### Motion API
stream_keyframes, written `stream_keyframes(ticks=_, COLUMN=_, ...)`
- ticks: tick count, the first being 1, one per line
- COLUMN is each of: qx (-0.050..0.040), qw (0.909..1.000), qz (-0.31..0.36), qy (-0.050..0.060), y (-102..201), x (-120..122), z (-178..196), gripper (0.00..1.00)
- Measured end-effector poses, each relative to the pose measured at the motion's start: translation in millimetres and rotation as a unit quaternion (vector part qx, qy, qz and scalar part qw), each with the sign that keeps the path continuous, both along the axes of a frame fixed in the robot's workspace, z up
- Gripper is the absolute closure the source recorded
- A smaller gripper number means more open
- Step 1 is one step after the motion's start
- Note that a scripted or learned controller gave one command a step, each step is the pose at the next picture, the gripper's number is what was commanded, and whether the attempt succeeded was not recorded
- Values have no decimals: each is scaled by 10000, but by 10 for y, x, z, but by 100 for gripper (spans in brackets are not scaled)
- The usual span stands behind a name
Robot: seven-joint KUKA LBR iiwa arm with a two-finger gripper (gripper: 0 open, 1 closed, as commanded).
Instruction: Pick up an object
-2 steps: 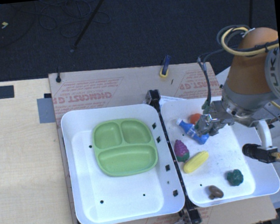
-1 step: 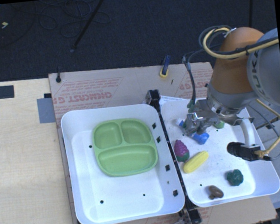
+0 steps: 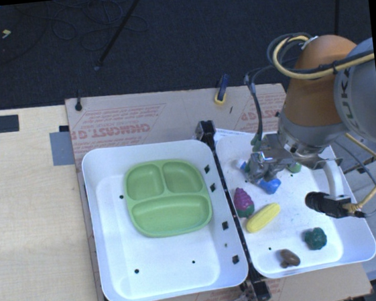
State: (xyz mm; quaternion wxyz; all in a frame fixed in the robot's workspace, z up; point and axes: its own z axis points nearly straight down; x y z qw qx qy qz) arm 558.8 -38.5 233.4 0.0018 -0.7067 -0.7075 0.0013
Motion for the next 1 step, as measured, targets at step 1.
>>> stream_keyframes(ticks=1, qx=-3, qw=10000, qz=23, qy=17, y=34, x=77, z=-185, gripper=100)
